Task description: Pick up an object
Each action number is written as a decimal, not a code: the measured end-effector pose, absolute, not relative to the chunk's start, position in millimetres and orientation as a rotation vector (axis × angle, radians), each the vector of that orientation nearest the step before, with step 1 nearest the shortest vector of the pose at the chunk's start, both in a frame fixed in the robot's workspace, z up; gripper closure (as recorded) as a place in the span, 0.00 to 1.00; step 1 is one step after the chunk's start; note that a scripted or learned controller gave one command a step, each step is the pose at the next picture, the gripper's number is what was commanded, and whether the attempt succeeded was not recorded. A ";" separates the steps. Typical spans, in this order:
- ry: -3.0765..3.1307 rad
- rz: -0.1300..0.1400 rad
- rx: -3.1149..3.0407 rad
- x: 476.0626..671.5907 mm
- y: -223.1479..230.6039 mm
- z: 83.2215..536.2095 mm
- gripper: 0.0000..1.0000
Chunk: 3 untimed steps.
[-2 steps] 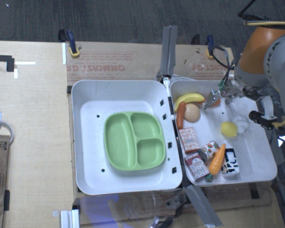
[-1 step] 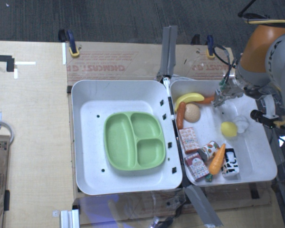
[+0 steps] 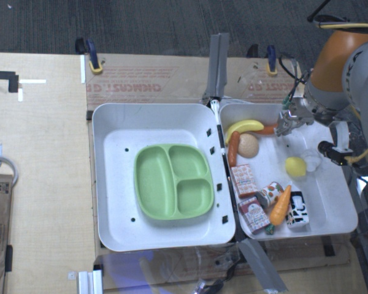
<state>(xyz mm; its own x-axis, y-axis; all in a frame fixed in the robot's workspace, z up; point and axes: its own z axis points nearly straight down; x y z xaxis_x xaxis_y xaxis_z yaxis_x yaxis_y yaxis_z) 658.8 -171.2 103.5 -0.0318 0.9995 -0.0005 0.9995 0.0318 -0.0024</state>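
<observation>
Hanging the gripper [image 3: 286, 122] over the far end of the right bin [image 3: 328, 192], close to the back wall. Not managing to tell whether open or closed: too small and too blurred against the white floor. Seeing nothing clearly gripped.

Judging the banana [image 3: 245, 126] as the likeliest pick, being the nearest thing. Lying just beside the gripper, toward the view's left, at about the same depth in the bin. Running lengthwise across the view, nearly pointing at the gripper, and arching toward the back wall. Probably calling for a short shift leftward and a grasp across the narrow width, not along the length.

Looking at the banana itself: bright yellow, curved, smooth, possibly a toy. Sitting just behind a tan ball [image 3: 248, 146] and meeting, or nearly meeting, a red sausage [image 3: 233, 147] at the left end. Noticing also a thin orange stick [image 3: 267, 129] by the right tip, between banana and gripper, without being able to tell whether touching or tucked under. Risking a crowded grasp on that side.

Counting the lemon [image 3: 295, 166] as a second choice: sitting alone on bare floor, nearer the camera than the gripper, apart from everything else. Treating the carrot [image 3: 281, 206] near the front, and the green plate [image 3: 173, 181] over in the left bin [image 3: 110, 164], as well apart from the gripper.
</observation>
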 end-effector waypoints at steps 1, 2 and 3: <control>-2.255 0.004 -2.185 658.8 -171.1 103.5 0.00; -2.179 -0.010 -2.248 598.9 -213.5 90.8 0.00; -2.015 0.004 -2.407 614.6 -190.9 88.9 0.00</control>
<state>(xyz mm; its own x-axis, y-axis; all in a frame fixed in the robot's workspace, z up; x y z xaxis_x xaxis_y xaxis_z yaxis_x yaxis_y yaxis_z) 614.6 -190.9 88.9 0.1761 0.9844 -0.0001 0.9844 -0.1761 -0.0038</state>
